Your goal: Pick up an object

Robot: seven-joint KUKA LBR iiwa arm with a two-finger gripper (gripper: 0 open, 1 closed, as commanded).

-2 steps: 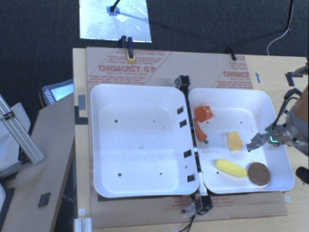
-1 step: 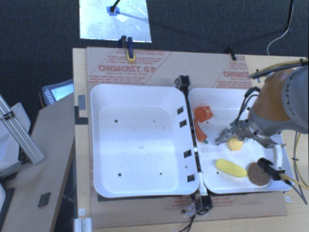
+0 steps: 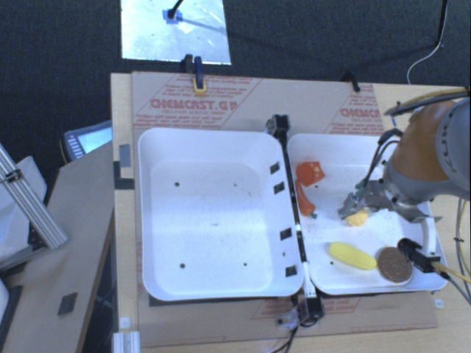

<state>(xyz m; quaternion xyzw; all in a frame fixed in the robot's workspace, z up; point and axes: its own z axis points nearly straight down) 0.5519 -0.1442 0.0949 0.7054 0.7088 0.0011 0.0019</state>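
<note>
In the smooth white right bin, the tool, its state I cannot tell, meets a small yellow lump, beside a glossy orange piece, a yellow corn-like cob and a brown disc.

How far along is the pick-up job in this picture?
Done: the gripper is down in the right bin, at a small yellow object. In hand: nothing visibly lifted. Left: grasp and raise it. The orange piece, yellow corn cob and brown disc lie untouched.
</note>
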